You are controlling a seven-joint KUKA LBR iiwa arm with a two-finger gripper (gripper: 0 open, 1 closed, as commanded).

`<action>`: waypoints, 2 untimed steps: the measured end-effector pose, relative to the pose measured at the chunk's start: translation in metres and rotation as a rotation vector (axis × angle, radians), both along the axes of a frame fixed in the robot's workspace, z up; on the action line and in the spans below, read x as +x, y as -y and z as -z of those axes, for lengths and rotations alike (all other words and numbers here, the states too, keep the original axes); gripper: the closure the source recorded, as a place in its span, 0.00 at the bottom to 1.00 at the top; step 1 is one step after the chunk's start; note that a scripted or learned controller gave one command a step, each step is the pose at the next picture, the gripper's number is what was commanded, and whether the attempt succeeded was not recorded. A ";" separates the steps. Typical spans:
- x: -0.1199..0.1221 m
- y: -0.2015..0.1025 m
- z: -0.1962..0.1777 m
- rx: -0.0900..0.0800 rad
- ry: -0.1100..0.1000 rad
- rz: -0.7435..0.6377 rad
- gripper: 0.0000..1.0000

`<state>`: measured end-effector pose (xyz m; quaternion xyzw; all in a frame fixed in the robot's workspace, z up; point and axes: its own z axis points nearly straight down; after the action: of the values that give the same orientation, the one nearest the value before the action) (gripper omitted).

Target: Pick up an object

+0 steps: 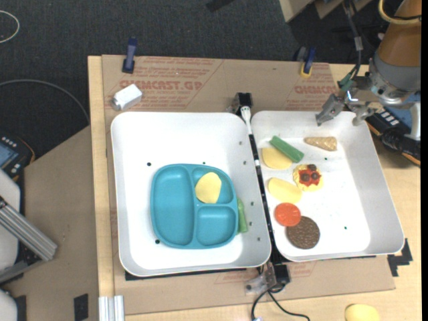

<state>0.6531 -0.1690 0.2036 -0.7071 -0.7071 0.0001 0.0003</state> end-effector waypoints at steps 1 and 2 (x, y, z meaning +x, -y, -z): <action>-0.025 0.060 -0.102 -0.008 0.012 0.005 0.00; 0.016 0.014 -0.227 -0.006 0.020 -0.007 0.00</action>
<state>0.6693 -0.1828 0.4306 -0.7047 -0.7094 -0.0051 -0.0088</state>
